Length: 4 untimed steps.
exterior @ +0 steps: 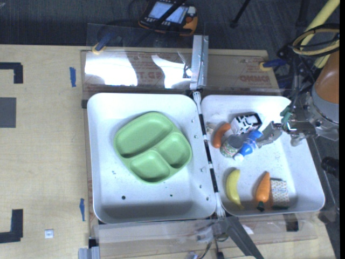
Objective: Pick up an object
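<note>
While the grey arm with the orange band (329,82) reaches in from the right edge of the view, its wrist sits over the upper right corner of the right-hand shallow white bin (302,198), and the two-finger gripper (272,134) extends leftward and slightly downward into that bin. Whether the fingers are spread or pressed together cannot be determined from this view, and no object is visibly pinched between them. Just beside the gripper tip lies a small bottle with a blue cap (240,144); its long axis runs diagonally, lower left to upper right, with the blue end toward the gripper. An orange rounded object (218,135) lies against the bottle's left side, and a black-and-white patterned object (246,122) lies directly above the bottle. Lower in the same bin, a yellow plastic banana (232,185) lies with its long axis near vertical in the view. To its right, an orange plastic carrot (262,186) stands on a similar near-vertical axis, touching a small patterned block (279,192). On the wooden counter (43,144), the left-hand white bin (102,161) contains a green divided plastic plate (152,146) of three compartments.
</note>
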Tool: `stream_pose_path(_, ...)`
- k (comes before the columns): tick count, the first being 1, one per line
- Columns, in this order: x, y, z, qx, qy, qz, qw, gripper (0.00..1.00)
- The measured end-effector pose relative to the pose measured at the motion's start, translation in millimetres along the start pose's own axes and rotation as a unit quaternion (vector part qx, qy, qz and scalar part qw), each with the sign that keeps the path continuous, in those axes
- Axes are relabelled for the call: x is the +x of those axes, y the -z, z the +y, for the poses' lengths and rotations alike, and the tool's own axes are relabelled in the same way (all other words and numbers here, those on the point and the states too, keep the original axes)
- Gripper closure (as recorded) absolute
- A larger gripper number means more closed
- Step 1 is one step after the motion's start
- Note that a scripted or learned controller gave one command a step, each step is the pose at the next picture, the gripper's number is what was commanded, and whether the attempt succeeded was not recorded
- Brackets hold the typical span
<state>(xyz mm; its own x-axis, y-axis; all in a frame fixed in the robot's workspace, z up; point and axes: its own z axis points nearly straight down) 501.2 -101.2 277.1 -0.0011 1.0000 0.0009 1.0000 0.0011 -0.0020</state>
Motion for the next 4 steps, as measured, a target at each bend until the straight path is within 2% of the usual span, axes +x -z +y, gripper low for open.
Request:
stream_pose_path(1, -38.9, -97.5, 50.9, -0.001, 0.048, 0.0, 0.9989, 0.0)
stream_pose_path(2, -46.2, -160.6, 75.9, -0.002, 0.08, -0.001, 0.9968, 0.0)
stream_pose_path(3, -71.5, -190.8, 93.1, -0.003, 0.103, -0.001, 0.9946, 0.0)
stream_pose_path(4, -72.3, -178.9, 94.9, -0.007, 0.103, -0.003, 0.9947, 1.0)
